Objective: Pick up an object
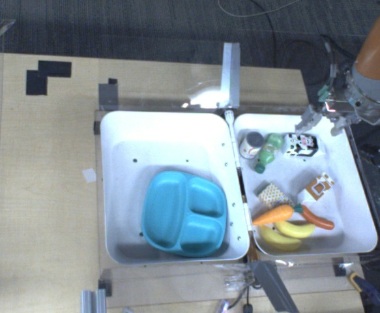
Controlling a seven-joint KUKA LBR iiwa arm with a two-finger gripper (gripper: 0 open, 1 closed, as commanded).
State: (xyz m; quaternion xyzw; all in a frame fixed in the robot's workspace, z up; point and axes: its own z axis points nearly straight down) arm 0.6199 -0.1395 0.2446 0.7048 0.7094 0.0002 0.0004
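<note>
Nearest us lie a banana, a carrot and a red sausage, crowded at the right bin's front. We see the gripper high over that bin's back edge, fingers spread, nothing between them. Just below it sits a black-and-white carton, standing apart: our best target. We should drop straight, straddle it, keep off the green bottle. Around stands a pale wooden bench; the left bin holds a blue tray.
</note>
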